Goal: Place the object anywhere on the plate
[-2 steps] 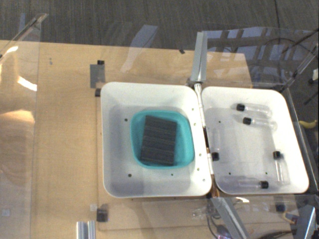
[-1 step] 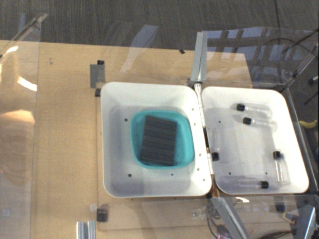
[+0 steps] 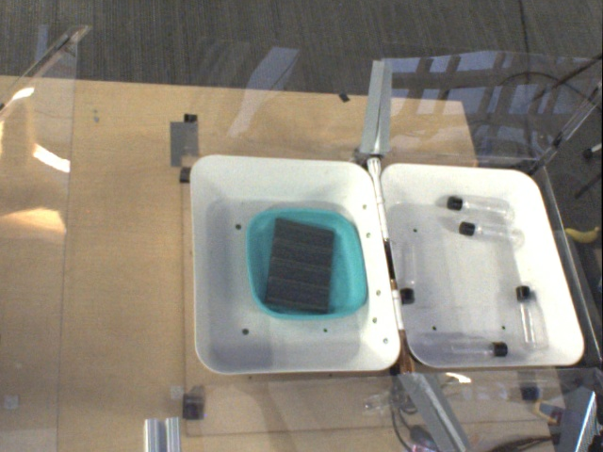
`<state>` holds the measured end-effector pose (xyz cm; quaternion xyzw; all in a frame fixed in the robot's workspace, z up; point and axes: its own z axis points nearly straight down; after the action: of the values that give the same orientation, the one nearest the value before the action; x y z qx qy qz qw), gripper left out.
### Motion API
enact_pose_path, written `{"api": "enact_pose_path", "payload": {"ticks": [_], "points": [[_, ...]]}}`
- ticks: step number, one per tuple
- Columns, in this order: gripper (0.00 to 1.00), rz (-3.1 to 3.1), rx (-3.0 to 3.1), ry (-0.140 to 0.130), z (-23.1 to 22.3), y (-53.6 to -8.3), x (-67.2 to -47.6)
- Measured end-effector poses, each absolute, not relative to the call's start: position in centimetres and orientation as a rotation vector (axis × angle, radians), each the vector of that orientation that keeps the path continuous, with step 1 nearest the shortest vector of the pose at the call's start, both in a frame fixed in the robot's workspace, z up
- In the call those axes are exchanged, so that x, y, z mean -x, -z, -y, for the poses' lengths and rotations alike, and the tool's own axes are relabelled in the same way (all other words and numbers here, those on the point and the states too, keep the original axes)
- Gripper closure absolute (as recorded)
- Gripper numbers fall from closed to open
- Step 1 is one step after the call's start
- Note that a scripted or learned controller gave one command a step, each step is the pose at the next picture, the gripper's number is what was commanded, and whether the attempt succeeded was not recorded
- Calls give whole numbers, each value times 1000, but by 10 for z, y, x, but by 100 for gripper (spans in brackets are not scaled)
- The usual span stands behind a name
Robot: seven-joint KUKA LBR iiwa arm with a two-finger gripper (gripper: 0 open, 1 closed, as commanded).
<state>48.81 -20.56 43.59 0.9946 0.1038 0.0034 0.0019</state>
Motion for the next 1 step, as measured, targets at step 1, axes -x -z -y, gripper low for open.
{"api": "enact_pose_path", "payload": {"ticks": [1], "points": [[0, -326, -3121, -11, 206, -436, -488]]}}
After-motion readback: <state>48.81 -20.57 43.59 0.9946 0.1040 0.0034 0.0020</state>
